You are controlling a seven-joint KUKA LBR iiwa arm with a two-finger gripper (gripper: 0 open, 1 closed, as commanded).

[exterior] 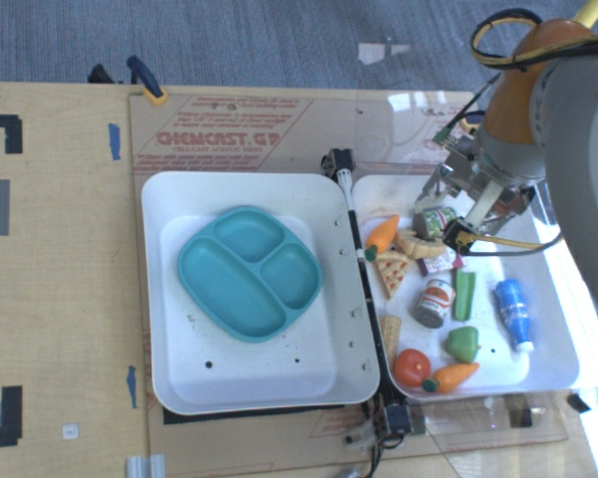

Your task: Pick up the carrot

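A carrot (382,233), orange with a green top, lies at the upper left of the right bin (548,366), close to the divider. A second orange carrot-shaped piece (455,374) rests at the bin's front edge beside a red tomato (412,366). My gripper (441,222) reaches down into the bin's upper middle, about a hand's width right of the upper carrot. It stands open, fingers spread to either side of a small green-and-silver tin (435,219). Nothing orange sits between them.
Packed around the gripper are a pizza slice (391,270), pale bread pieces (422,248), a red-labelled can (434,302), a green stick (464,295), a green pepper (461,344) and a blue bottle (512,312). The left bin (169,366) holds a teal divided plate (249,272).
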